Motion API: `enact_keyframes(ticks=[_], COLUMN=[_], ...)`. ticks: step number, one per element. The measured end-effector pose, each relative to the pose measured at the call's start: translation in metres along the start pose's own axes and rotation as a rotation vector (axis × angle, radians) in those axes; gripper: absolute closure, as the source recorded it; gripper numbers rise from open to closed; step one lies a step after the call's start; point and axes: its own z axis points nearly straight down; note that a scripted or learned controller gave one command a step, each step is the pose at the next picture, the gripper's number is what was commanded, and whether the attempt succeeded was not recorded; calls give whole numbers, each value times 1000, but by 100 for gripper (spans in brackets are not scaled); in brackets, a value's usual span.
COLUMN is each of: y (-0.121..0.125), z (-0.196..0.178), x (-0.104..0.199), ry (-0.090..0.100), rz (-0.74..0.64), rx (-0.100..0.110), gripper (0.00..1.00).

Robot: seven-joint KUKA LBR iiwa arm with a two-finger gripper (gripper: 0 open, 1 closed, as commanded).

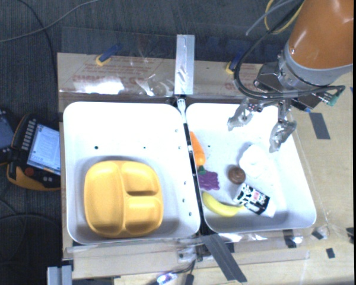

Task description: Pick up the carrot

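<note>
Orange, the carrot [196,149] lay against the right bin's [296,177] left wall, well left of and below the pincer [260,129], which hung open, fingers apart, gripping nothing.

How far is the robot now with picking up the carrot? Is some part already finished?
Nothing looks finished yet. The carrot lies in the right bin, against its left wall, just above the purple grapes. In progress: the hand is over the same bin with its fingers open and nothing between them, well to the right of the carrot. Remaining: move the hand across to the carrot, lower it, close on it and lift.
</note>
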Motion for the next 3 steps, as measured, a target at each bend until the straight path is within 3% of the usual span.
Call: enact_keyframes(ticks=[1, 2, 3], y=[14, 11, -11], z=[97, 139, 172], x=[-22, -2, -36], ry=[3, 2, 1], rz=[-276, -253, -656], rx=[-4, -4, -6], gripper=[0, 0, 0])
